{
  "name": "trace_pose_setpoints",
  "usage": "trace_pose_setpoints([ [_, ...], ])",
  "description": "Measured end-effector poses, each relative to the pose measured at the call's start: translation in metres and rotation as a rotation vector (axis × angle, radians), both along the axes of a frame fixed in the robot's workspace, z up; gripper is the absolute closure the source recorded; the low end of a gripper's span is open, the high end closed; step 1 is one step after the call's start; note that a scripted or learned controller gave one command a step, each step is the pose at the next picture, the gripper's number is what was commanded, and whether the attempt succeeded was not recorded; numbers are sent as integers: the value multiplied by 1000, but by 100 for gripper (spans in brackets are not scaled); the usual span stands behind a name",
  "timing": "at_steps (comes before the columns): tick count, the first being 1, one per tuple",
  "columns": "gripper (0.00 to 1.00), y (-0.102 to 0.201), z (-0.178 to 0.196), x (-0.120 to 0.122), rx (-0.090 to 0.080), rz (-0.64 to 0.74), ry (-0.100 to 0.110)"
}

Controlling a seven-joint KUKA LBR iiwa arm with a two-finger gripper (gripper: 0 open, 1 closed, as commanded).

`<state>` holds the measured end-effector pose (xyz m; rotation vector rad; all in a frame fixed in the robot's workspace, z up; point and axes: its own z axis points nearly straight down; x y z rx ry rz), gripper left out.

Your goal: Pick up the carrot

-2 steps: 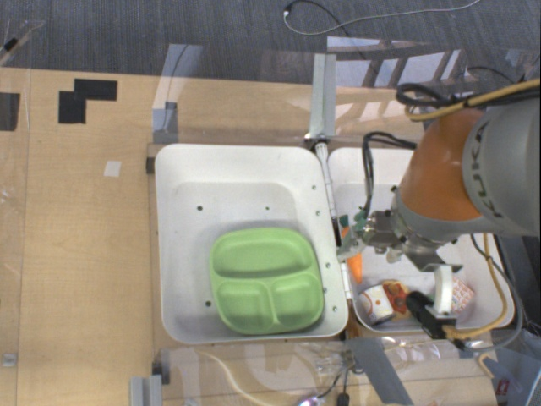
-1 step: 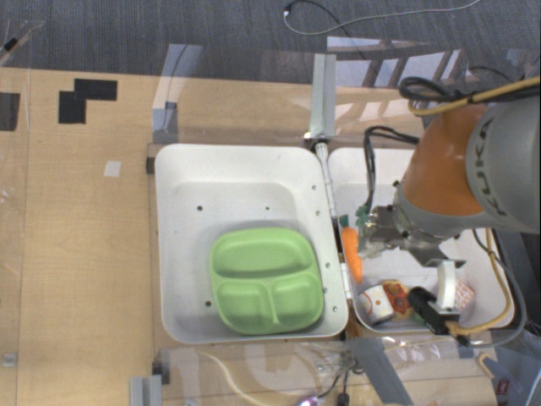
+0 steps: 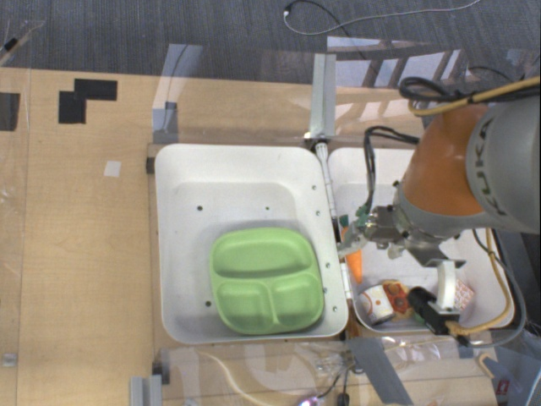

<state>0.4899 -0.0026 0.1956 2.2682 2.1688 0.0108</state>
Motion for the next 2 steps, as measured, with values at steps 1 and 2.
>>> trace_pose_setpoints([
  [1,0,12,-11,-2,-2,-17,5],
  [2,100,13,0,0,-1,-11,1],
])
